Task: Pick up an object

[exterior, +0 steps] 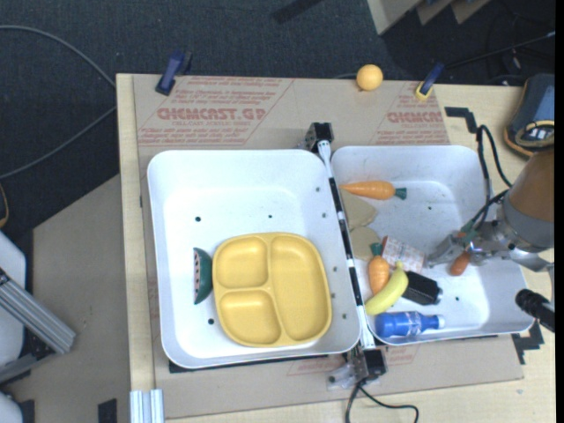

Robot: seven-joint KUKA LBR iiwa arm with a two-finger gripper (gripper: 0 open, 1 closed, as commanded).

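Jaws too dark and blurred to tell whether apart or together, low over the right bin (352,161) at the end of the gripper (454,252). Small orange object (458,266) just beside the tip, touching or apart impossible to say. Grey arm (529,214) cut off at the right edge, reaching in over the bin's far wall, wrist angled down and leftward.

Elsewhere in the right bin: carrot (370,189) lying near the back; crumpled packet (404,252), second orange piece (378,274), banana (388,292), black item (422,287) and blue bottle (407,324) crowded at the front left.

In the left bin (176,201): yellow divided plate (269,287), with a watermelon slice (201,276) partly hidden beneath its left rim.

Beyond the bins on the surface (132,236): small orange ball (369,77).
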